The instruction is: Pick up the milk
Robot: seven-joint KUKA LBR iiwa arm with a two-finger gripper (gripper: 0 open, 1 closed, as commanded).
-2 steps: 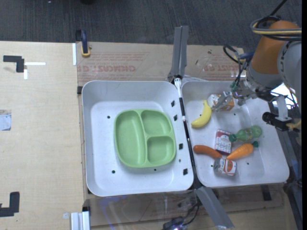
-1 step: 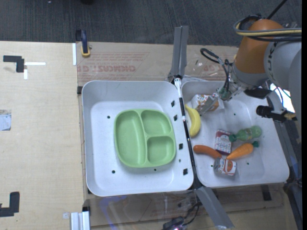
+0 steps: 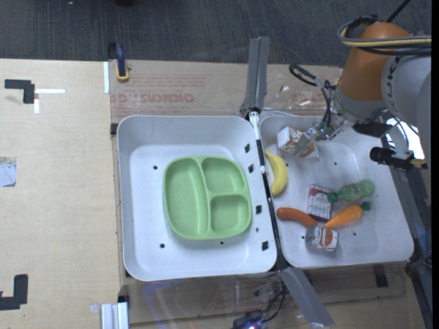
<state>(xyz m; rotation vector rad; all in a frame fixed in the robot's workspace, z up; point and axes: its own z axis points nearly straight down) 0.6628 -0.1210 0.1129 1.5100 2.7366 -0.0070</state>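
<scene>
The milk (image 3: 293,141) is a small white carton with brown print, lying in the back left corner of the right bin (image 3: 384,249). My gripper (image 3: 320,131) hangs from the grey arm with its orange band (image 3: 370,60). It is low over the bin, right at the carton's right end. Whether it touches the carton is unclear from this angle.
The right bin also holds a banana (image 3: 277,173) by the left wall, a red sausage (image 3: 296,216), a red packet (image 3: 319,202), a green bottle (image 3: 353,190), an orange carrot (image 3: 343,216) and a small can (image 3: 322,238). In the left bin (image 3: 137,204) lies a green divided plate (image 3: 207,197).
</scene>
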